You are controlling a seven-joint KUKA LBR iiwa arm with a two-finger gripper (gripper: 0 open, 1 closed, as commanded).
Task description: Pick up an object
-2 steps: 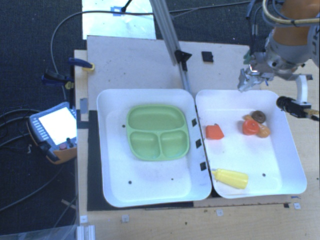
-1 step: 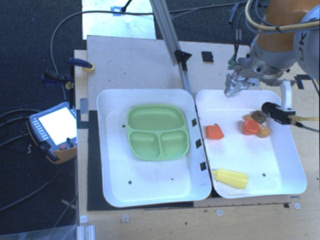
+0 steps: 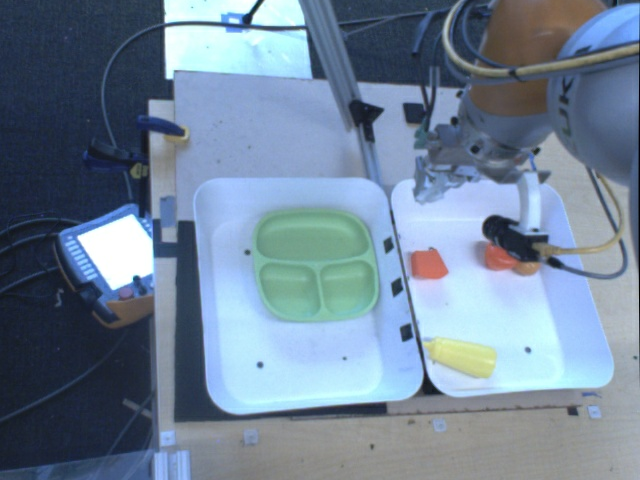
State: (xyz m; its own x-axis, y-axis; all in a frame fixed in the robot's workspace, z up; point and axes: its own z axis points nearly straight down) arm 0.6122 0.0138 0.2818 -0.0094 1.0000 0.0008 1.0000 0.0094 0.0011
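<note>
On the far left, a small screen box (image 3: 108, 260) sat on the dark floor beside the bench. Next came the left bin (image 3: 225, 368), and in it lay a green plate (image 3: 317, 266) with three sections, flat on the white bottom.

The right bin (image 3: 580, 363) touched the left one along the middle. In it, an orange block (image 3: 429, 264) lay near the left wall. A yellow piece (image 3: 462, 357) lay close to the front edge, well apart from the block. Farther right, another orange thing (image 3: 503, 257) sat partly hidden behind a black part of the arm.

The gripper (image 3: 437, 182) hung over the back of the right bin, above and just behind the orange block. It was not touching the block. I saw nothing held in it, and I could not tell whether it was open or closed.
</note>
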